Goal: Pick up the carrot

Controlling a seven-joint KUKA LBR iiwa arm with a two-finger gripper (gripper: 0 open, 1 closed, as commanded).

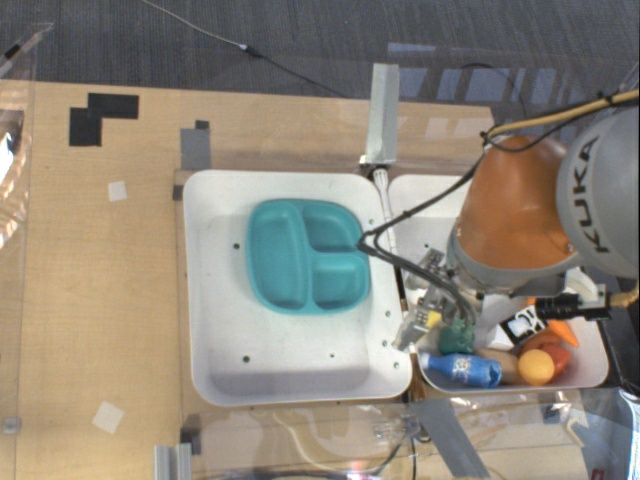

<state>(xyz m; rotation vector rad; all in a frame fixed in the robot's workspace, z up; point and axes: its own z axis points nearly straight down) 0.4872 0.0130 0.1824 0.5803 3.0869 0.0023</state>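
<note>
Arm (520,218) bent low over right bin (590,368)

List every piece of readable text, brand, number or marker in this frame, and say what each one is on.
"KUKA": dark letters running down the grey arm casing, above the orange band.
Black-and-white tag below the wrist: a pattern, too small to read.
Blue bottle in the right bin: white print on it, too blurred to read.

Floor: dark grey carpet (250,8) is running along the top, a thin cable (170,16) lying across it.
Counter: pale wood (90,298) is carrying black patches (100,116) and what may be tape squares (118,191).
</note>
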